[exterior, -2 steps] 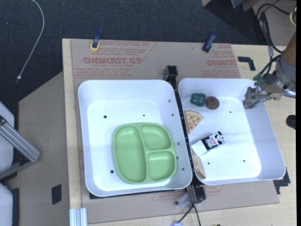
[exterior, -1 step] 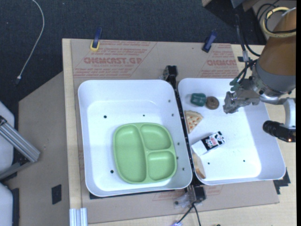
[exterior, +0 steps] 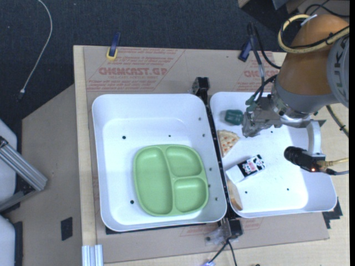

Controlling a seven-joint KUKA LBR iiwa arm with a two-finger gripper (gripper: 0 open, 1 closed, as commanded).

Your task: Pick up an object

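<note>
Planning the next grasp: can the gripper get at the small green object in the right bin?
Probably yes. The gripper hangs just beside the green object, which lies uncovered near the bin's far edge.

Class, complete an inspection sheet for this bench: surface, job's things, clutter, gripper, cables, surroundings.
Surface: cardboard-covered bench bearing left bin and right bin.
Job's things: in the right bin, teal object, pizza slice, black-and-white box, tan piece.
Clutter: green divided plate in the left bin.
Gripper: gripper low over the right bin, beside the teal object.
Cables: white cable on the floor.
Surroundings: dark carpet.
</note>
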